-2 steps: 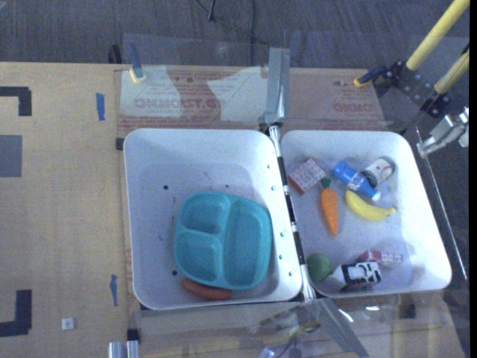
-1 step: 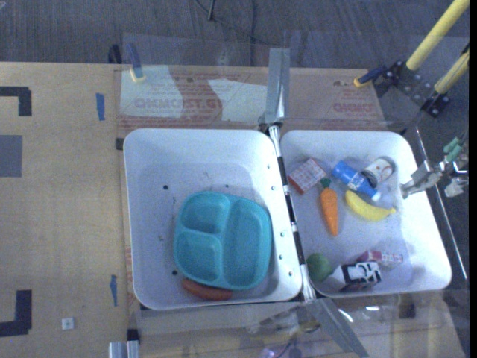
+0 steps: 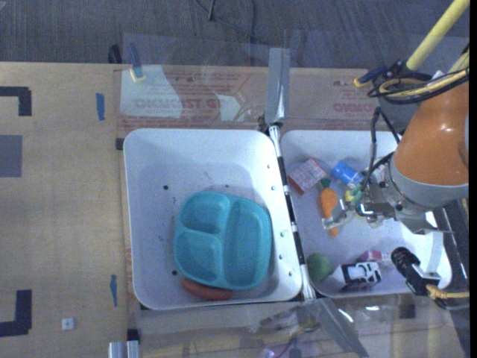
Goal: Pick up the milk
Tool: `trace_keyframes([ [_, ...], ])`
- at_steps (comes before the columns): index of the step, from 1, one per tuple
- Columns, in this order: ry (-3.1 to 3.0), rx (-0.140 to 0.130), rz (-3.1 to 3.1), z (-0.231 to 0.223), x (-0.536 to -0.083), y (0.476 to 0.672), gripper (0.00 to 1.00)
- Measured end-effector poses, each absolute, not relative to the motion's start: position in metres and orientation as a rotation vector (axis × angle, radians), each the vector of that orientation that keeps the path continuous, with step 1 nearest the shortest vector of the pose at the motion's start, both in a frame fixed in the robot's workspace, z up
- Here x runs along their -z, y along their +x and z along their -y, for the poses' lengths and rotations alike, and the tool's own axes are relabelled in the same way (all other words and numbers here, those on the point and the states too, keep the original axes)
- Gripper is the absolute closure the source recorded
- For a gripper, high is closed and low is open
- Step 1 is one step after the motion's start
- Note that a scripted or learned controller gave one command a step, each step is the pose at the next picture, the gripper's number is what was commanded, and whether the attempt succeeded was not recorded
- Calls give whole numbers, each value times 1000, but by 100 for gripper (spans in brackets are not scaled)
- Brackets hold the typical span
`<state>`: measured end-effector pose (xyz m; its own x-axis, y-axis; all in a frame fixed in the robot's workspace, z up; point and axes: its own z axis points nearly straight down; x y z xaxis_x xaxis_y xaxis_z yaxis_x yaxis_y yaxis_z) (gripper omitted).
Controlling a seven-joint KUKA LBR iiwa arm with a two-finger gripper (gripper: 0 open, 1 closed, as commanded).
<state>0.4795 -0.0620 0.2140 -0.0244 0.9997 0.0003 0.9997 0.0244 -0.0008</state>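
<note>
**Milk lies loose in the right bin, clear of the claw**

The milk (image 3: 362,273), a small black-and-white carton with a pink end, lies on its side on the floor of the right bin (image 3: 387,289). It is below the claw (image 3: 347,209) in the camera view, apart from it and close to the bin's near wall. Nothing grips it. A green rounded piece (image 3: 320,265) sits just to the left of the carton, below and left of the claw.

The claw hangs low over the middle of the right bin. Its metal tip is crowded by cables and by the arm's grey and orange body, so I cannot tell how far open it is or whether it has hold of anything. An orange carrot (image 3: 328,201) lies right beside the claw on its left. A blue item (image 3: 344,171) sits just above the claw, and a pink checked packet (image 3: 307,175) above and to its left.

Well to the claw's left, the left bin (image 3: 149,200) holds a teal divided tray (image 3: 223,239) with a red piece (image 3: 207,291) at its lower edge. Both bins rest on the worktop (image 3: 59,200).
</note>
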Motion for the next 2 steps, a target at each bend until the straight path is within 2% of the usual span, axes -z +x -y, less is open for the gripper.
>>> trace_keyframes([
  [1,-2202,2,2243,65,-224,480,100],
  [2,-2202,0,2242,65,-224,480,0],
])
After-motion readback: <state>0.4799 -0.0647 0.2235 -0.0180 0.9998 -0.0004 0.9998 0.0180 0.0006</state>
